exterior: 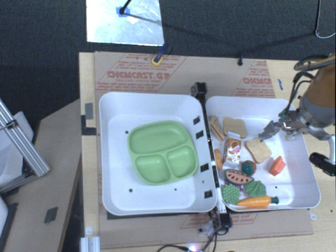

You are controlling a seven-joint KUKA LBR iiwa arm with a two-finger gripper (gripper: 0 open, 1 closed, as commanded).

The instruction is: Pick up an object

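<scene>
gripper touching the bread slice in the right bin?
Cannot tell. In the camera view the gripper hangs just above the bread slice, their outlines nearly meeting, but the slanted overhead angle doesn't show whether there is a height gap or contact.

Illumination is even and fairly bright. The white bins appear near-overexposed. Glare marks the foil sheet (upper left). Shadows are soft and short. Overall sharpness is moderate, with fine detail slightly blurred.
</scene>
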